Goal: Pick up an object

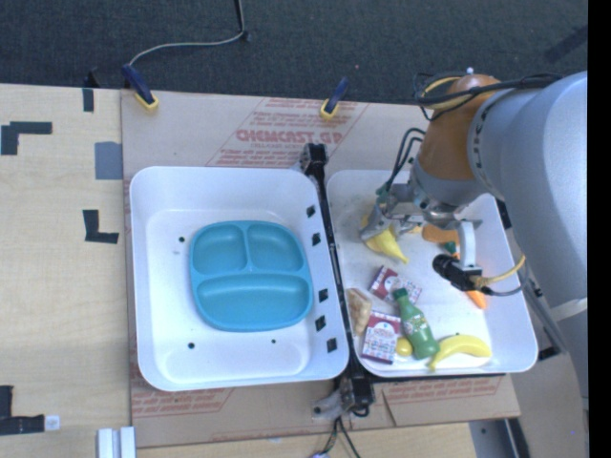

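Right bin [520, 337] crowded, your gripper [382, 225] low at its far end.
Near: banana [460, 349], green bottle [414, 321], red cartons [381, 338]. Farther: yellow wedge [389, 245] touching gripper, grip state unclear. Left bin [153, 256]: blue plate [251, 275].

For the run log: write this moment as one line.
arm: over right bin | gripper: low beside yellow wedge | grasp: none seen | left bin: blue divided plate

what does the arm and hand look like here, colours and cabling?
Bulky grey arm entering from the right, with an orange band above the wrist. Black and yellow cables loop over the top of the band. The hand below is small, grey metal, with dark wiring running down to it.
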{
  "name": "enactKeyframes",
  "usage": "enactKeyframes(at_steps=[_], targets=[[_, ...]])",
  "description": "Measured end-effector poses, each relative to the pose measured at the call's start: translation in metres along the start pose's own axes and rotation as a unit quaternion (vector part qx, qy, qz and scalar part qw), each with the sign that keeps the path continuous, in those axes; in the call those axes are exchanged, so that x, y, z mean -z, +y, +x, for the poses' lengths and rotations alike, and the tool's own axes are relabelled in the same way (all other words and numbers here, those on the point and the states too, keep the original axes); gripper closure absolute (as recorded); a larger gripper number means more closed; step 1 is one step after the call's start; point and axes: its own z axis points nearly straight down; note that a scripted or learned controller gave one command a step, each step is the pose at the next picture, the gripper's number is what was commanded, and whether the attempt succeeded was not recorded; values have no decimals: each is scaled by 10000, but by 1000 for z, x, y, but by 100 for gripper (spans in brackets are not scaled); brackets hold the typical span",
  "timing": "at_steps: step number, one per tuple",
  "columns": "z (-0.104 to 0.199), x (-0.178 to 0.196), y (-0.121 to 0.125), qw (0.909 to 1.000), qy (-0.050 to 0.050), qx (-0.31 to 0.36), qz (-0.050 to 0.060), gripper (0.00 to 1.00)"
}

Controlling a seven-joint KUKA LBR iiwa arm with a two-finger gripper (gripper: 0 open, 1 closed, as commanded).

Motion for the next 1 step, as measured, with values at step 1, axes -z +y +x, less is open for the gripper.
enactKeyframes(at_steps=[1], targets=[[61,90,-54,10000,18,-2,16,100]])
